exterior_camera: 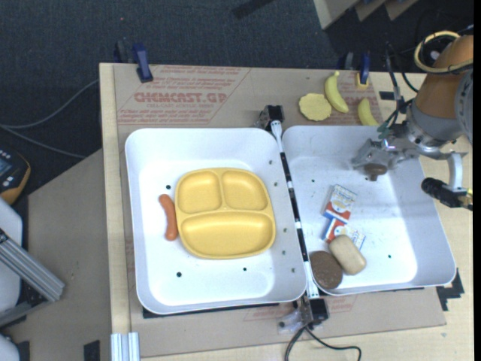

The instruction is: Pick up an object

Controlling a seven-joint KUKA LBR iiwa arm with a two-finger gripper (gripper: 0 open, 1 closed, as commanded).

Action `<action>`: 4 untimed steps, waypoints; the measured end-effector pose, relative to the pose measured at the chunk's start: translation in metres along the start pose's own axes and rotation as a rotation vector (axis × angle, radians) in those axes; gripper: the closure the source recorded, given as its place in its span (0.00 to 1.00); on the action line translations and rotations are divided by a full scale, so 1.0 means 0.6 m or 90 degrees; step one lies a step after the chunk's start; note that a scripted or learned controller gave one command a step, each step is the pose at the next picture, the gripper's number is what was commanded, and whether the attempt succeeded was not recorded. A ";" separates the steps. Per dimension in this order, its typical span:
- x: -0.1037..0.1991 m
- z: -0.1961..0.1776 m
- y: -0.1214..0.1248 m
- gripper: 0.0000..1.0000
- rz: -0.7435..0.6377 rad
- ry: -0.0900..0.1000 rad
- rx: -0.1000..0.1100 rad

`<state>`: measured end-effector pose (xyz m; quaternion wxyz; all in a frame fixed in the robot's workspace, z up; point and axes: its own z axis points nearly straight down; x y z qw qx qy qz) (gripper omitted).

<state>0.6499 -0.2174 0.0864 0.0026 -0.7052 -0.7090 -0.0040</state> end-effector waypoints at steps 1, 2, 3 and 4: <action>-0.006 -0.018 0.000 1.00 0.001 -0.006 -0.002; 0.098 -0.025 0.015 1.00 0.000 -0.004 0.001; 0.258 -0.173 -0.005 1.00 -0.003 -0.004 -0.006; 0.246 -0.162 -0.009 0.00 0.003 -0.006 0.001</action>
